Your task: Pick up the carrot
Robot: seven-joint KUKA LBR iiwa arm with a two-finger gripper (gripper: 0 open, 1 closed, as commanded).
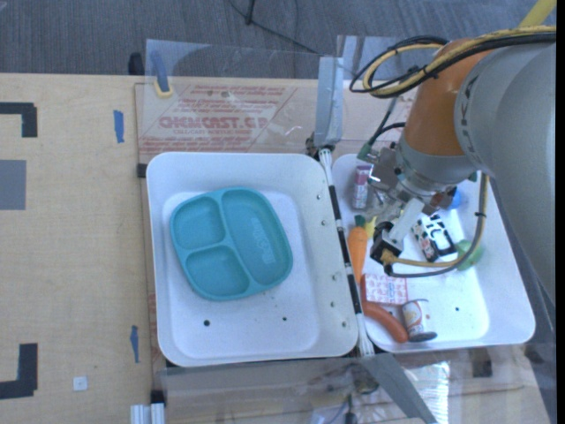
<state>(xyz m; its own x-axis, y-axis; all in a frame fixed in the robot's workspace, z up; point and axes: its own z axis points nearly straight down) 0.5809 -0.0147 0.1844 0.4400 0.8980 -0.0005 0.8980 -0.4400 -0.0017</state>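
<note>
The carrot [357,249] is orange with a small green top. It lies lengthwise along the left wall of the right bin [494,312], leafy end pointing to the back. My gripper [381,212] hangs low over the right bin, just to the right of the carrot's green end and very close to it. The grey and orange arm covers much of the bin's back half. Nothing is seen held.
A teal divided plate [231,242] lies in the left bin [265,338]. Around the carrot in the right bin are a small bottle [362,185], a patterned card [386,287], a red-orange pepper-like piece [387,320], a small can [416,318] and a black-and-white item [433,237].
</note>
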